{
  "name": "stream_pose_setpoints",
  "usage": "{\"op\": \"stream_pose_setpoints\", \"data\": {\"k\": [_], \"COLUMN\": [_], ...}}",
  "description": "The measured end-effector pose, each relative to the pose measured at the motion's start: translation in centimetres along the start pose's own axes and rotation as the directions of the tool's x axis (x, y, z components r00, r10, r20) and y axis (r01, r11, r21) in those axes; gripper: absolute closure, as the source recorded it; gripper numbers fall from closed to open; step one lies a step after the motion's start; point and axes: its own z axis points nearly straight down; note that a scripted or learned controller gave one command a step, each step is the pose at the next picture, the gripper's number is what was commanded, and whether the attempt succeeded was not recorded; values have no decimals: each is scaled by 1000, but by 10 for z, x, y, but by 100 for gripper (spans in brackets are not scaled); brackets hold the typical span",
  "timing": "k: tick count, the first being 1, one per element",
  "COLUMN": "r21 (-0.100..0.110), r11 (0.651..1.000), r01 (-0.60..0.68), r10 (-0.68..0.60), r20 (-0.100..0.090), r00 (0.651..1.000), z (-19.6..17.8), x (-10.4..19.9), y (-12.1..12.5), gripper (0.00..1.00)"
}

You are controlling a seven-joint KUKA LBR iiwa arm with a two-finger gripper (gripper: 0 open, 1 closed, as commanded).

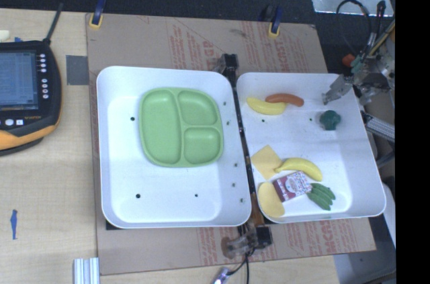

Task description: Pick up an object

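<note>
The right bin (356,162) holds several toy foods. A red sausage (285,99) lies against a yellow piece (265,107) near the far wall. A dark green round item (329,119) sits at the far right. Toward the front lie a yellow cheese slice (265,159), a banana (300,167), a red packet (291,185), a green pod bundle (322,196) and a yellow wedge (270,202). My gripper (336,92) hangs over the bin's far right corner, just above and behind the dark green item, with nothing seen in it.
The left bin (121,162) carries a light green divided plate (181,126). A teach pendant (23,91) rests on the bench at the far left. Cables and arm parts (371,68) crowd the right edge beside the bin.
</note>
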Motion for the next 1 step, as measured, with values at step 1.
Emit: {"op": "stream_pose_setpoints", "data": {"k": [1], "r21": [-3], "r11": [1000], "r01": [1], "r10": [-1], "r20": [1], "r00": [1000], "z": [8], "x": [0], "y": [15], "gripper": [0]}}
